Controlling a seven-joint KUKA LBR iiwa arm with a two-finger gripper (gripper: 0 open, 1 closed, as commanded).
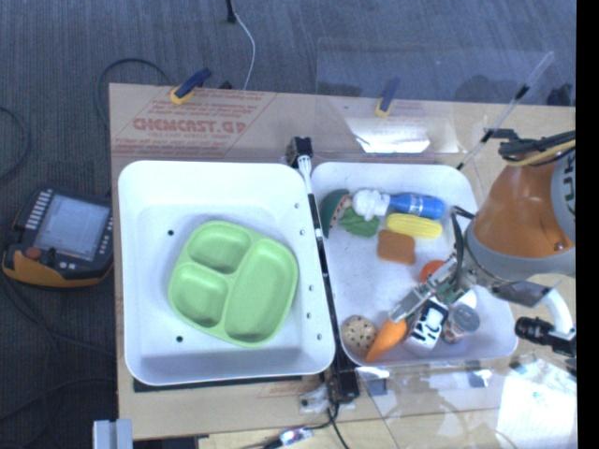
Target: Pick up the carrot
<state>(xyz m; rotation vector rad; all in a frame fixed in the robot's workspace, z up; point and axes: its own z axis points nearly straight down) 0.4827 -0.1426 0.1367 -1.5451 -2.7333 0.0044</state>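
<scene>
- One carrot (386, 338) is seen in the right bin (487, 190), at about 7 o'clock of that bin, near the front wall, lying tilted with its orange tip toward the front-left corner.
- Carrot is judged a toy: light, stiff, smooth plastic skin, likely slippery; tapered shape, so a pinch near the tip could squirt it out. The thicker mid-body is judged the best place to be taken hold of, across the short axis.
- End effector (426, 299) is seen just at the carrot's upper end, at its 1 o'clock; whether the fingers are spread or pressed together cannot be told, and no object is seen held.
- Carrot is crowded: a speckled ball (357, 329) just beside it at 9 o'clock, a black-and-white item (430, 325) close at 3 o'clock. Little room for fingers is left on those sides.
- Further back, an orange block (396, 246), a yellow corn (415, 226) and a blue bottle (417, 204) are noted, well apart from the carrot.
- Bin floor is smooth white, probably low in friction; sliding under a push is likely.
- Left bin (140, 195) carries a green divided tray (234, 282).
- Both bins are set on a tan tabletop (281, 120); grey carpet lies around it, with a handheld pendant (58, 237) at 9 o'clock.
</scene>
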